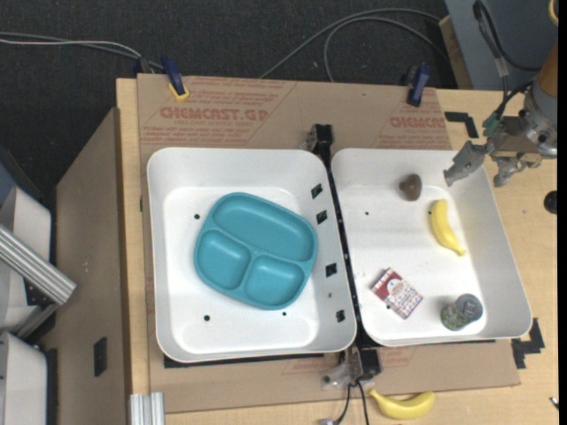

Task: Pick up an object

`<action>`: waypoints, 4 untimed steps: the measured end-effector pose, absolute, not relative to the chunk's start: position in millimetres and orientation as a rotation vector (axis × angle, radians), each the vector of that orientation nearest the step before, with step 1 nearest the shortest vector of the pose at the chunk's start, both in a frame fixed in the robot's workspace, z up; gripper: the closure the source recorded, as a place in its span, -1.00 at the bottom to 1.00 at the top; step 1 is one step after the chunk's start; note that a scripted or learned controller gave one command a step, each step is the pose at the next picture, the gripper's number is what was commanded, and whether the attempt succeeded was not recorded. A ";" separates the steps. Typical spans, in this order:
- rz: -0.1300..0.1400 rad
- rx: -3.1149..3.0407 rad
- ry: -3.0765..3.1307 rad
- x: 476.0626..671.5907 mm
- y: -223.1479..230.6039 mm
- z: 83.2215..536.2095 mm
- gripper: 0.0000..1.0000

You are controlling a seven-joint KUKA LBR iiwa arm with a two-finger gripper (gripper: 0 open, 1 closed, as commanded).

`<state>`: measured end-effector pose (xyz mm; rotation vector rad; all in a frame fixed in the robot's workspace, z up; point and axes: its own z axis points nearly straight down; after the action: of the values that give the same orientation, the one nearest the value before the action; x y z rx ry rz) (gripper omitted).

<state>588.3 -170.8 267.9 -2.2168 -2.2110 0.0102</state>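
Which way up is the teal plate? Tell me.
Right way up. The teal plate lies flat in the left bin, its three hollow sections facing the camera with nothing in them.

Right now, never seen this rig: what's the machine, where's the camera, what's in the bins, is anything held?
One fixed camera looks down at a slant on a bench with two shallow white bins. The left bin holds a teal divided plate. The right bin holds a small brown object, a banana, a small red-and-white packet and a grey-green round object. A second banana lies outside the bins, at the bench's near edge. The machine is a robot arm reaching in from the right; its two-finger gripper hovers over the right bin's far right corner, fingers spread, with nothing between them.
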 end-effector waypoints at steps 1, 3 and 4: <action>0.000 -2.221 -2.221 590.4 -170.4 274.3 -1.00; 0.004 -2.215 -2.218 593.3 -170.4 177.1 -1.00; 0.004 -2.218 -2.217 595.8 -176.2 131.8 -1.00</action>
<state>595.8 -176.2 131.8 -2.2177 -2.2173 0.0042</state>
